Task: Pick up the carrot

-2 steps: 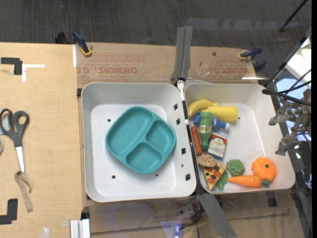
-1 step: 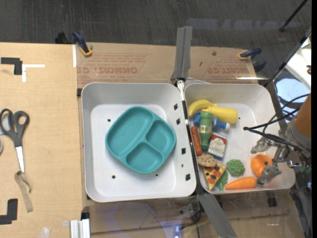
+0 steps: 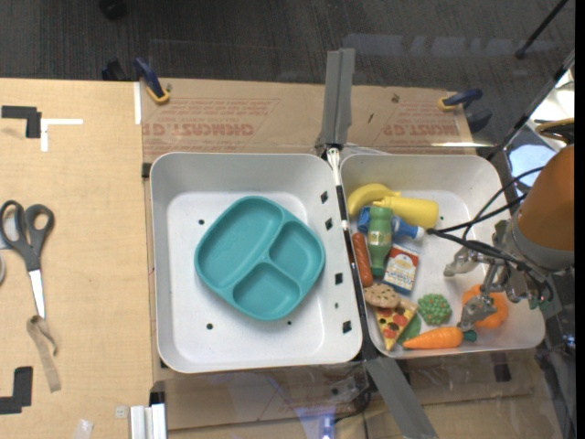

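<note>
The carrot [image 3: 433, 338] lies along the front wall of the right bin [image 3: 439, 165]. It is orange, with its green top toward the right. My gripper [image 3: 464, 291] hangs over the right side of that bin, just above and right of the carrot. Its fingers [image 3: 456, 265] are spread apart and it is open with nothing between them. A round orange toy [image 3: 492, 307] lies partly under the gripper, beside the carrot's green end.
The right bin is crowded with a banana [image 3: 366, 195], yellow bottle [image 3: 413, 211], green bottle [image 3: 379, 233], sausage [image 3: 363, 257], small carton [image 3: 400, 271], cookie [image 3: 379, 294], pizza slice [image 3: 395, 324] and broccoli [image 3: 434, 307]. A teal divided plate [image 3: 260, 256] lies in the left bin. Scissors [image 3: 27, 236] lie far left.
</note>
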### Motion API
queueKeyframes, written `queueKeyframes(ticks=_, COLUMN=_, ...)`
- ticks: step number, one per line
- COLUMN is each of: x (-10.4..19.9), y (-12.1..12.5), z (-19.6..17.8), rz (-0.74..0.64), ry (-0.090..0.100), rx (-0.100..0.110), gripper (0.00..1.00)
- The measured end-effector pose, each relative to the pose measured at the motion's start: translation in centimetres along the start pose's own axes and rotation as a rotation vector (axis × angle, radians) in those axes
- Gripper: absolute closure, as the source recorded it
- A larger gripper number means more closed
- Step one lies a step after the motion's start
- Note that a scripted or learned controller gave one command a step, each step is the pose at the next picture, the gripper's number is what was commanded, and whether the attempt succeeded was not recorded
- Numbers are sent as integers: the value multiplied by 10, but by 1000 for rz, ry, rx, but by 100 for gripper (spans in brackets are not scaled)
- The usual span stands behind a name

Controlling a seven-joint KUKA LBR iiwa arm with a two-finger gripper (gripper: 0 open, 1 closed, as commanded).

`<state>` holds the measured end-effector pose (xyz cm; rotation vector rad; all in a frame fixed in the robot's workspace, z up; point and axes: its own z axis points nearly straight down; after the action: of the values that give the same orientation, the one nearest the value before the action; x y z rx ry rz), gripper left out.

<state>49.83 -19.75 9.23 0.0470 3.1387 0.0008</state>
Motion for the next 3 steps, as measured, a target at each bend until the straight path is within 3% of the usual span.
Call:
queueKeyframes(ticks=1, x=-2, y=1, z=-10, rz=-3, ry=-4, rx=1, gripper=100)
queueKeyframes(ticks=2, x=19, y=-3, z=-51, rz=-177, ry=-1, rx=1, gripper=100)
queueKeyframes(ticks=3, x=19, y=-3, z=-51, rz=-177, ry=-1, rx=1, gripper=0)
